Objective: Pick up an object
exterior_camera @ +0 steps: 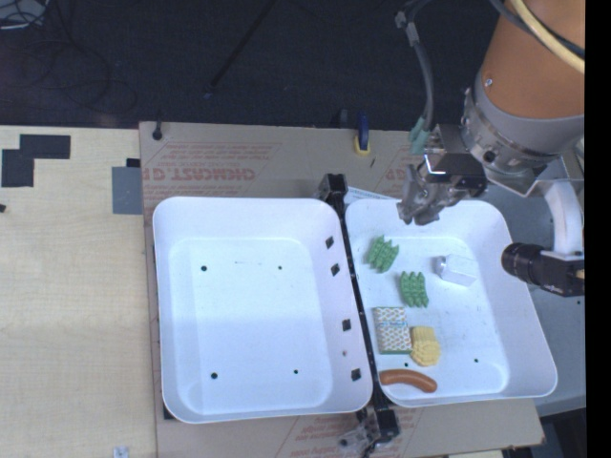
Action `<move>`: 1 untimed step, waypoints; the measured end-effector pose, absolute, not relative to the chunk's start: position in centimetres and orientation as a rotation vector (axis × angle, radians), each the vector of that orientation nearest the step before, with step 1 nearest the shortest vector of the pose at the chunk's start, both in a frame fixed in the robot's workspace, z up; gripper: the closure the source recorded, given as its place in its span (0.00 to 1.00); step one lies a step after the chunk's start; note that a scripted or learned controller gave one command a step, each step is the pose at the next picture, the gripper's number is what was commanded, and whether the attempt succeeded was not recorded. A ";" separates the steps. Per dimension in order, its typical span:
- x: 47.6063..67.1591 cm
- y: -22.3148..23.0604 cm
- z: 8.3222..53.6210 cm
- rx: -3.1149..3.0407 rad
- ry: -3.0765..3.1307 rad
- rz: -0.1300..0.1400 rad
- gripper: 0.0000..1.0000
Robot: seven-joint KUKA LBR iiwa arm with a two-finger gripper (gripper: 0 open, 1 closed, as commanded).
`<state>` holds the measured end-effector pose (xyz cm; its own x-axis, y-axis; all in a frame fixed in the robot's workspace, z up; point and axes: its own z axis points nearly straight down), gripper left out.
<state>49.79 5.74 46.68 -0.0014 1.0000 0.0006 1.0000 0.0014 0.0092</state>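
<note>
My gripper (421,210) hangs over the back edge of the right bin (516,256), with nothing visibly between its fingers. Below it in the bin lie two green ridged pieces: one (383,253) near the back left, another (413,288) nearer the middle. A small white block (456,270) rests to the right of them. Toward the front lie a patterned square packet (390,329), a yellow corn-like piece (424,345) touching it, and an orange sausage (409,381) by the front wall.
The left bin (181,256) stands beside the right one, separated by a black divider (346,294) with clips. Both rest on a cardboard sheet (239,160) on the wooden bench.
</note>
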 end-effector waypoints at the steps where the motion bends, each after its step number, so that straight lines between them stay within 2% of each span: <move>1: 51.4 8.5 42.2 2.222 2.228 -0.010 1.00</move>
